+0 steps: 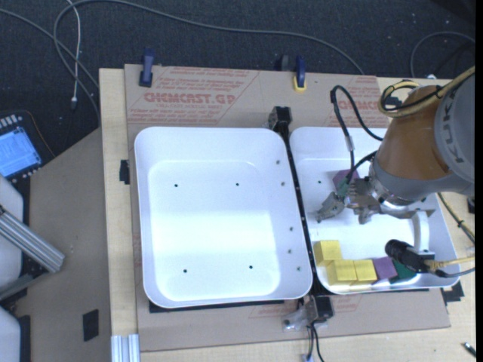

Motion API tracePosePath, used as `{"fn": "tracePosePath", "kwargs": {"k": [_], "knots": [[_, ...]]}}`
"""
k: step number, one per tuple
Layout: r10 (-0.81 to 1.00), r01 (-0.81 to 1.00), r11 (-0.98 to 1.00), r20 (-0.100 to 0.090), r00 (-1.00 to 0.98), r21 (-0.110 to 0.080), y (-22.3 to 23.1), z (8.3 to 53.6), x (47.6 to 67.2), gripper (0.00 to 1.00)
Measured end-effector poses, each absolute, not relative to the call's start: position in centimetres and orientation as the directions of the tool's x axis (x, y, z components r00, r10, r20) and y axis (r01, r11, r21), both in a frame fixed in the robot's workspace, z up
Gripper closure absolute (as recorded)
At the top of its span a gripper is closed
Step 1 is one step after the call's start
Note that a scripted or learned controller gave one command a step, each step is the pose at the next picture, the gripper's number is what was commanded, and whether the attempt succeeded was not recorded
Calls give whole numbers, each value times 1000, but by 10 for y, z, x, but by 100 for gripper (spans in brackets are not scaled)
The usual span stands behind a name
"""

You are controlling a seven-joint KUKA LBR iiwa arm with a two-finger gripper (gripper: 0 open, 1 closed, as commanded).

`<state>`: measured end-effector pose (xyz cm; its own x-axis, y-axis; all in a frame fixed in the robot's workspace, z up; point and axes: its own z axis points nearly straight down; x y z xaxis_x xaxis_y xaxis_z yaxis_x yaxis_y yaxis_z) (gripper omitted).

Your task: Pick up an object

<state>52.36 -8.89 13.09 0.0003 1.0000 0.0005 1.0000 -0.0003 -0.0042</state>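
The right bin [332, 151] holds several yellow blocks [345, 269] along its near edge, with a purple block [385, 267] and a bit of a green thing [408, 278] to their right. My gripper [346, 211] hangs over the middle of this bin, open, its grey fingers [327, 207] splayed and nothing seen between them. A purple piece [344, 177] shows just behind the gripper, partly hidden by the wrist. The yellow blocks lie a short way nearer the camera than the fingertips.
The left bin [219, 145] sits beside the right one, separated by a black divider rail [296, 194]. The arm's grey and orange body [415, 145] covers the right bin's far right side. Cables run over the bench's back edge.
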Motion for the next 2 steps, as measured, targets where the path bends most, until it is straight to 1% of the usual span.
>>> {"fn": "tracePosePath", "kwargs": {"k": [1,2], "knots": [[1000,1000,0,1,0,-4,-89,86,522,0],[1000,1000,0,0,0,1,-89,98,524,100]]}}
